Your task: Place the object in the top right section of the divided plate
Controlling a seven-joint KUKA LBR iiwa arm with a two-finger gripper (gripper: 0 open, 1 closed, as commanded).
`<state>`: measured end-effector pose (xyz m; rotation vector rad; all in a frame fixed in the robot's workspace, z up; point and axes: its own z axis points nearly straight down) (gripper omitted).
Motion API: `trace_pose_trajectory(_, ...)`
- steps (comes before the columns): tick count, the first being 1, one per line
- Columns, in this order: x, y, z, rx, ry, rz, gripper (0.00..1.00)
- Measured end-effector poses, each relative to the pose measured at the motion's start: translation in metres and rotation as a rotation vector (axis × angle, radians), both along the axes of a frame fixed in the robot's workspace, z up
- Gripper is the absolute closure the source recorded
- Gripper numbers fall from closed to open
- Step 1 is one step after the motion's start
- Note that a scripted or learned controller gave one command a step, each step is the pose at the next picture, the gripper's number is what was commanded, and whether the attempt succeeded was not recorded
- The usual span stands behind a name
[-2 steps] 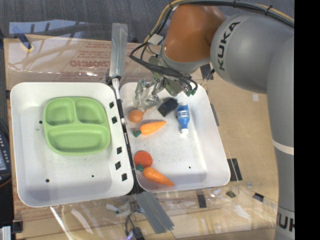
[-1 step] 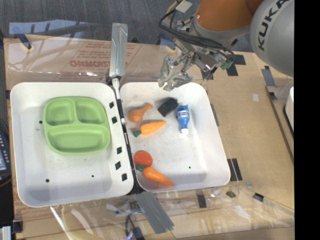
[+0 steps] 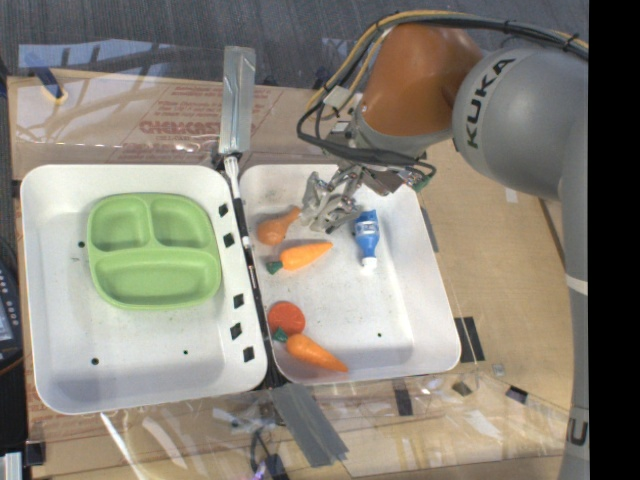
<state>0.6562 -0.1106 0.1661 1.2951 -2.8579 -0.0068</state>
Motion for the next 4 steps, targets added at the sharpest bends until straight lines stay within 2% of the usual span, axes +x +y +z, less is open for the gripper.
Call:
trace_pose_trajectory(1, 0.002, 0.004, 0.120, -0.002, -0.010, 0.096, 1.00)
trace_pose_trajectory(2, 0.002, -0.051, 0.107, 0.000, -0.009, 0.314, 1.00)
trace_pose_trajectory(3, 0.001, 0.029, 0.104, 0.003, -0.002, 0.505, 1.00)
trace_pose_trajectory(4, 0.000, -0.042, 0.058, 0.003, -0.002, 0.610, 1.00)
